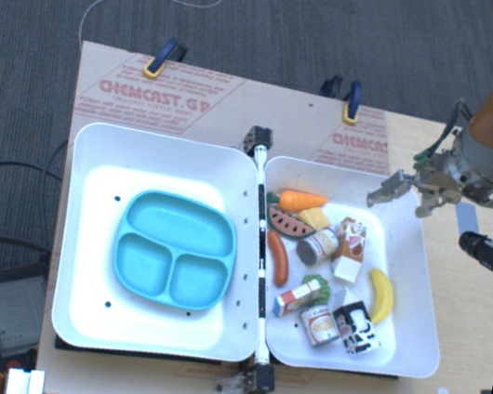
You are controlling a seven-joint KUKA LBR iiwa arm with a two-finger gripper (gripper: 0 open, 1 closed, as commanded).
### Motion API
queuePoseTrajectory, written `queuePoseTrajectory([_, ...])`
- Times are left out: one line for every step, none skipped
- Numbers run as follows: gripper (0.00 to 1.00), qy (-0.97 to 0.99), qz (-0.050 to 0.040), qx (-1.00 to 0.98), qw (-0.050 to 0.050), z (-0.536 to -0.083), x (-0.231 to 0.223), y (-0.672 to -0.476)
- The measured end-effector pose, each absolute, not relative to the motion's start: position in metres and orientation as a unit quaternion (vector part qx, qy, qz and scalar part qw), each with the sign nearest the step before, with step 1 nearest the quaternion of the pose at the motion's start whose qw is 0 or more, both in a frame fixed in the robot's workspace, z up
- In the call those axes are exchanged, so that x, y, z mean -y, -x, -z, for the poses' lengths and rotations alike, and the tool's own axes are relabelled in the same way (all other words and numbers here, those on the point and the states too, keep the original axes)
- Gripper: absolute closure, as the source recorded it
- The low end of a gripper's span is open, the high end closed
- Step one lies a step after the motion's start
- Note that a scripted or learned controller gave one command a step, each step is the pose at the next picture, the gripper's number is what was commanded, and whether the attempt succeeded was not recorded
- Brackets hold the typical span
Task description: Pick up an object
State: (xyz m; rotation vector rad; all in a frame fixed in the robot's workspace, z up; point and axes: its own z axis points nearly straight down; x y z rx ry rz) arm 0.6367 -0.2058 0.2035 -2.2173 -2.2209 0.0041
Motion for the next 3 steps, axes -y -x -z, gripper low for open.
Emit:
queuePoseTrajectory([0.0, 0.707, 0.0025, 0.708, -0.005, -0.12, 0.172, -0.595])
queuePoseTrajectory([1.0, 0.706, 0.0017, 0.708, -0.004, -0.128, 0.172, -0.595])
queuePoseTrajectory([1.0, 0.707, -0.0018, 0.707, 0.002, -0.189, 0.13, -0.498])
